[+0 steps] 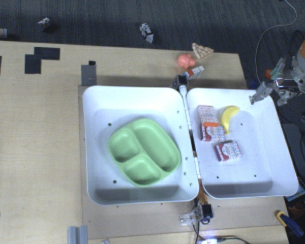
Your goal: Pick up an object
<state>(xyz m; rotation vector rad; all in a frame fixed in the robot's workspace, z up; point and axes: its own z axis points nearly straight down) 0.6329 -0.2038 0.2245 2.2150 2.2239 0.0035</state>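
Hand sits at the right bin's upper-right rim, holding nothing; can't tell if it's apart or together. Banana lies in that bin, down-left of the hand and nearest it, long axis roughly vertical in view. Cartons just left of it.
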